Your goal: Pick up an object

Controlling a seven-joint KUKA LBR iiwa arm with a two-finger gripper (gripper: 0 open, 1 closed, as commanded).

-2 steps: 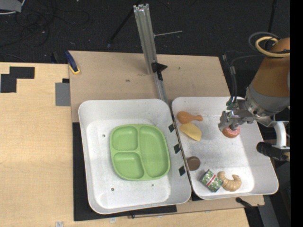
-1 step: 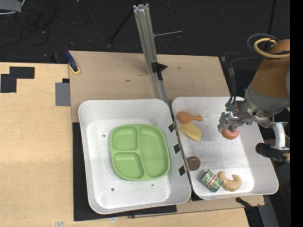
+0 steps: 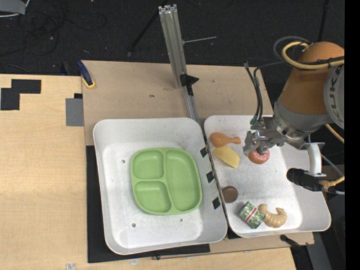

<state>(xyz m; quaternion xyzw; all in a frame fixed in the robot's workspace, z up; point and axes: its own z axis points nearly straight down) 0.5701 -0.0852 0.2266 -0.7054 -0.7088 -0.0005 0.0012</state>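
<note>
End effector (image 3: 257,146) over red disc (image 3: 260,157), grip state unclear; prob light, rigid, slick plastic, so pinch across rim.

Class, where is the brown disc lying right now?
The brown disc lies in the right bin, near its left wall, below the yellow wedge.

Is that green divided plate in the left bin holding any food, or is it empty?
Empty. The green plate lies flat in the left bin, and all three of its compartments show bare green.
</note>
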